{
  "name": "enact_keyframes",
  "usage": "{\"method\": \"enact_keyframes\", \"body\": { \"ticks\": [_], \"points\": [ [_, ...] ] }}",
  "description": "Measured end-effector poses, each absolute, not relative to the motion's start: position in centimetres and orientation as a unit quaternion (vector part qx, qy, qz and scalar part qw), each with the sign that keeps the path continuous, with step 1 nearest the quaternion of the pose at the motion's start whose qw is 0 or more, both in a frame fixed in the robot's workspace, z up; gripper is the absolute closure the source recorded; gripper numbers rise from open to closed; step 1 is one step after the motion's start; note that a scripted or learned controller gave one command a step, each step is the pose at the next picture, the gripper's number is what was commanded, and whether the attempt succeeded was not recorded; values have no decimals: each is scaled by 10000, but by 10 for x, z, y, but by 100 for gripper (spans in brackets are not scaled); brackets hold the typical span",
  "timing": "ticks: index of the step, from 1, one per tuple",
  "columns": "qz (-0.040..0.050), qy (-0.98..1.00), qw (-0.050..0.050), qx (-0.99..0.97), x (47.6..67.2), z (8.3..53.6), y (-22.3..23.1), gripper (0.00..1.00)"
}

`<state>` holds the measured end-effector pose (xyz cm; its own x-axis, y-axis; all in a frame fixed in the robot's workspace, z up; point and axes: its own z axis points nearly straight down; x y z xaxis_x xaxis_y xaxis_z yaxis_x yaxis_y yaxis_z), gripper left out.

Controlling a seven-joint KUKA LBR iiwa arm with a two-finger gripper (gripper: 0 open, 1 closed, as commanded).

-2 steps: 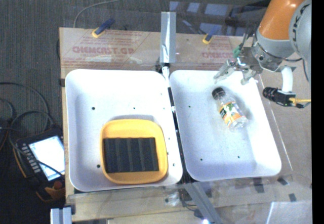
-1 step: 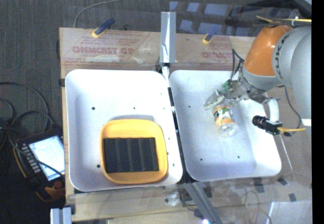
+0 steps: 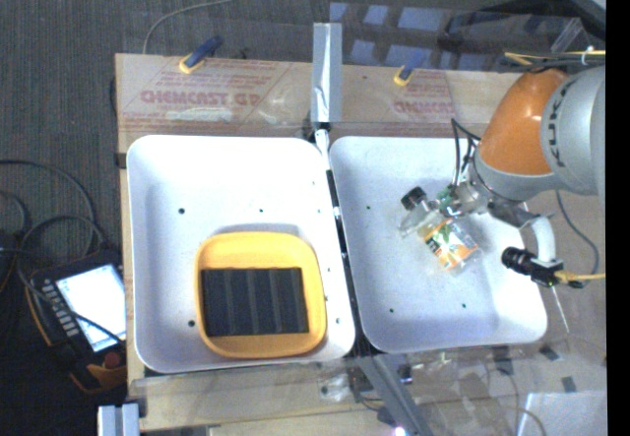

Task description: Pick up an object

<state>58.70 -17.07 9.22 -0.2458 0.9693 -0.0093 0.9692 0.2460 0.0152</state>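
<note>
Down in the right bin (image 3: 394, 316) with the gripper (image 3: 440, 211) right at a small orange-and-green packet (image 3: 451, 245), nothing seen lifted yet, grip unclear, yellow tray (image 3: 261, 257) untouched in the left bin (image 3: 157, 178).

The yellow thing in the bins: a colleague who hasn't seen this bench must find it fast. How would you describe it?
Start at the two white bins side by side and take the left bin, the one away from the arm. The yellow tray lies near its front edge. It is a rounded-cornered yellow square with a dark ribbed panel in its middle, far bigger than the small clear packet in the right bin.
</note>
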Motion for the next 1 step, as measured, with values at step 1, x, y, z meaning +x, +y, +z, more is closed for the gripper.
{"method": "enact_keyframes", "body": {
  "ticks": [1],
  "points": [
    [5,7761,8,6307,581,168,-158,0]
  ]
}}
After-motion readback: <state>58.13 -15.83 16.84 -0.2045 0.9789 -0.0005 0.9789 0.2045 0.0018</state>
